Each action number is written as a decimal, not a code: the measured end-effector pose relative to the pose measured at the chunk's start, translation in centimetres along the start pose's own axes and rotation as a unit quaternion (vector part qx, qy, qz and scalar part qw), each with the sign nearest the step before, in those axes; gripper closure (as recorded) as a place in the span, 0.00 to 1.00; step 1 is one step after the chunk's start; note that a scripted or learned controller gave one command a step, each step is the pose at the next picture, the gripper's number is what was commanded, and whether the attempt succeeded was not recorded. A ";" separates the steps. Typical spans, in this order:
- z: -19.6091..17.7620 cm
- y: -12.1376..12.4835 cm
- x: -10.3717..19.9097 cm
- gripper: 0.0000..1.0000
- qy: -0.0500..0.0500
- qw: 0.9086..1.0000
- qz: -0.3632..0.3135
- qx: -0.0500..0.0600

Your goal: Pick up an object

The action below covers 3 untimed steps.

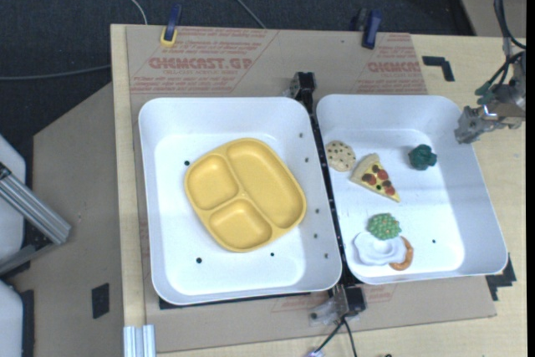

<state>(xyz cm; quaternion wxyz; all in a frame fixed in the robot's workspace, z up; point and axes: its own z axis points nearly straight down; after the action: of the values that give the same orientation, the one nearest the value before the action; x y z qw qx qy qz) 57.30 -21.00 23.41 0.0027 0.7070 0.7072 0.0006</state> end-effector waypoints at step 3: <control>-1.4 1.5 10.9 1.00 0.002 1.000 -0.001 0.003</control>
<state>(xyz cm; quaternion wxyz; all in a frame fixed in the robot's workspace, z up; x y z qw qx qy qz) 58.75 -10.07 24.82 -0.0011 0.7060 0.7082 -0.0005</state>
